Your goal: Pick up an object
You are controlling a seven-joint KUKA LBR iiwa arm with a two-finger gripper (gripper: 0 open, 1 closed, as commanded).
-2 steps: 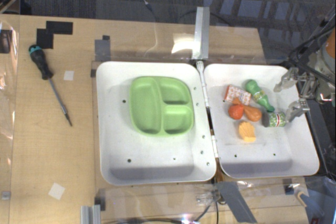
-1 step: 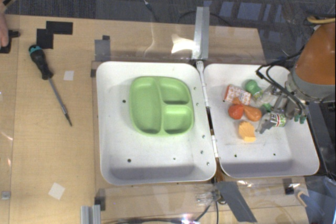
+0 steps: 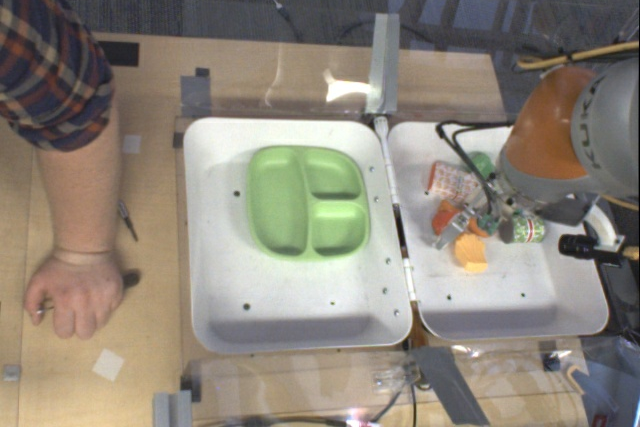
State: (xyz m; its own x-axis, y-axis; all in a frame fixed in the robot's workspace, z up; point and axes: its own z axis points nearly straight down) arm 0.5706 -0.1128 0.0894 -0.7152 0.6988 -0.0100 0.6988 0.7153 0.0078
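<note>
Arm (image 3: 570, 130) comes in over the right side of the right bin (image 3: 520, 310), orange band uppermost, wrist low above the clutter there. Gripper (image 3: 487, 213) sits down among the objects; can't tell whether the claw is spread or pinched, the wrist body blocks it.

Objects are all in the right bin's upper half, bunched together:
- red-and-white packet (image 3: 450, 180) toward the bin's upper left, tilted
- orange carrot-like piece (image 3: 445, 214) just below it, touching the cluster
- yellow-orange chunk (image 3: 471, 254) nearest the bin's middle, just below the gripper
- green-labelled can (image 3: 525, 231) lying on its side at the gripper's right
- a green item (image 3: 483, 162) partly hidden under the arm, near the bin's top edge

Black cable (image 3: 462, 147) loops over the packet from the arm.

Left bin (image 3: 215, 315) carries a green divided plate (image 3: 305, 201), roughly centred, flat, three compartments.

Person's forearm and fist (image 3: 72, 295) rest on the bench (image 3: 150, 245) beside the left bin's left edge, well apart from it.
</note>
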